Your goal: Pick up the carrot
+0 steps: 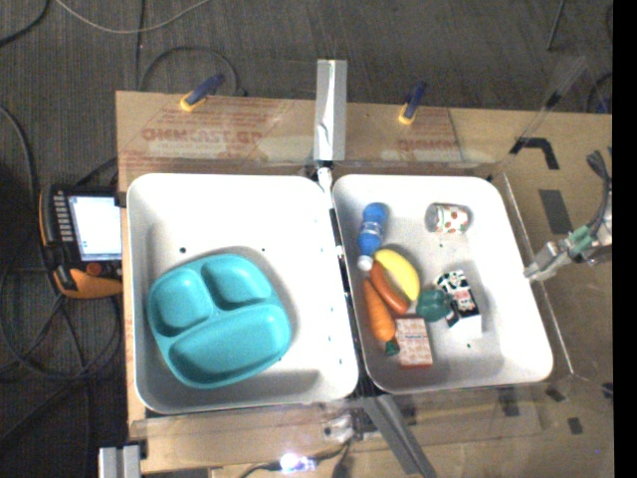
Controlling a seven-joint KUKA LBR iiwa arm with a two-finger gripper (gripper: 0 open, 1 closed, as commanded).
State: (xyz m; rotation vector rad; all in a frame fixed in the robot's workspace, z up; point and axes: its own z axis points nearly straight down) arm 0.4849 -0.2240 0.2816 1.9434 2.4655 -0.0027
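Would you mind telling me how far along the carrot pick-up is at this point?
Nothing looks done yet: the carrot lies in the right bin, along its left side, touching the hot dog and a small box. The hand sits off the bin's right edge, far from the carrot, carrying nothing. The whole job remains: reach across, descend, grasp and lift.

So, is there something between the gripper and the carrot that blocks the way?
Yes. The gripper sits past the right bin's right rim, and the carrot lies at the bin's left side. A hot dog touches it on the right, a small box sits by its lower end, and a teal piece lies between.
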